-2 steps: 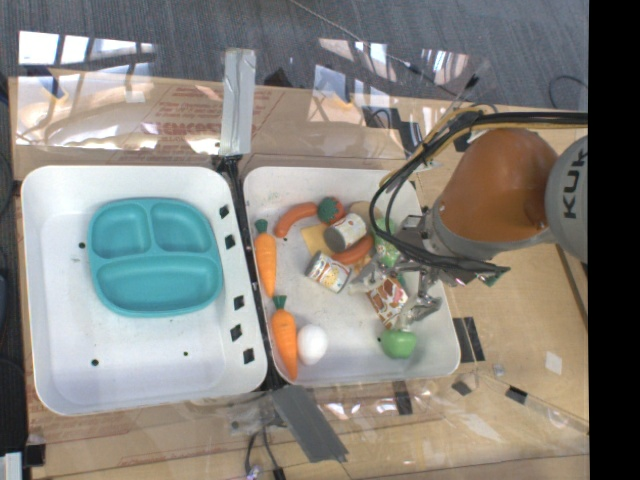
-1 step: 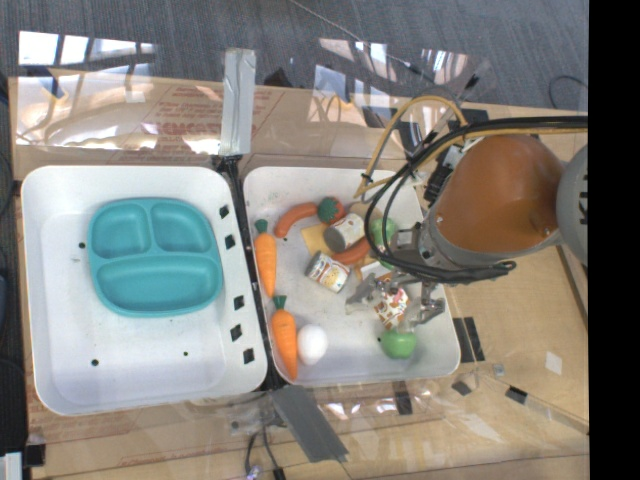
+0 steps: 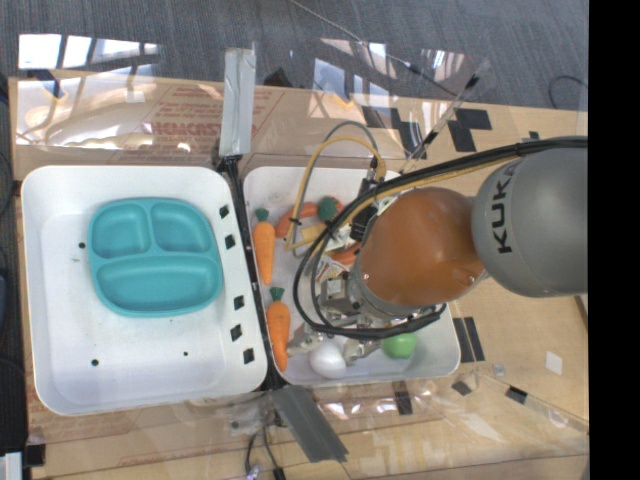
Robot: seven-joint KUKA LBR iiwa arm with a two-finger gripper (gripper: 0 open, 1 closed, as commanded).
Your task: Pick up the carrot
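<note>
Two carrots lie along the left wall of the right bin (image 3: 437,368): one carrot (image 3: 264,249) with a green top at the upper left, a second carrot (image 3: 278,330) below it. A third orange piece with a dark green top (image 3: 312,210) lies near the bin's back. The arm's orange wrist band (image 3: 415,248) hangs over the middle of the right bin and covers the gripper below it. The carrots lie to the left of the arm, apart from it.
A white egg-like object (image 3: 328,360) and a green round object (image 3: 400,346) rest at the right bin's front. The left bin (image 3: 60,358) holds a teal divided plate (image 3: 110,298). Cables loop around the wrist. A taped divider (image 3: 238,108) runs between the bins.
</note>
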